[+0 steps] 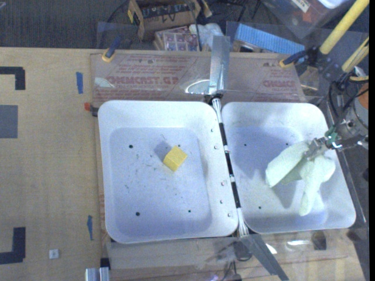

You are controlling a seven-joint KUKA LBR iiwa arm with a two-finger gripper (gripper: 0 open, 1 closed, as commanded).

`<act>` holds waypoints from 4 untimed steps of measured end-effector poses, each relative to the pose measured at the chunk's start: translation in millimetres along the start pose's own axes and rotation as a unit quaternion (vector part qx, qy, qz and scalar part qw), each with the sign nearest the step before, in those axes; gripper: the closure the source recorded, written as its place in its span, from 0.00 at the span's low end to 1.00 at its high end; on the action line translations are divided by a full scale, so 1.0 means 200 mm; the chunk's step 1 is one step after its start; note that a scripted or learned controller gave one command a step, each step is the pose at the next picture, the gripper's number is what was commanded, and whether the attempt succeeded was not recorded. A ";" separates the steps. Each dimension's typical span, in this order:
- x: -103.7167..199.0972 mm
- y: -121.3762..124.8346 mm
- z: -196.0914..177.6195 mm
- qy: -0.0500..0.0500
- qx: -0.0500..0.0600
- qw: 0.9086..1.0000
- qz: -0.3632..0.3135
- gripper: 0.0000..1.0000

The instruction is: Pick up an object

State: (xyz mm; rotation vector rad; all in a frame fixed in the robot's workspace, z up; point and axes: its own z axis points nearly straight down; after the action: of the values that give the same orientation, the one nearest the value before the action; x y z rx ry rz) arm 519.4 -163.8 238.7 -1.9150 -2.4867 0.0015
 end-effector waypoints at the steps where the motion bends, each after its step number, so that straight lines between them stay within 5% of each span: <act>1: 0.30 0.23 0.12 0.000 0.000 1.000 -0.003 1.00; 2: 0.51 0.54 0.28 -0.001 -0.001 0.982 0.189 1.00; 3: 0.58 0.50 0.28 0.000 0.001 0.981 0.193 1.00; 4: 1.01 0.67 0.12 -0.002 -0.002 0.999 -0.048 1.00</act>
State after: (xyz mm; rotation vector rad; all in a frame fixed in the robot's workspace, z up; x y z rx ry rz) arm 596.6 65.0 214.6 -1.7972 -2.5796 -0.0011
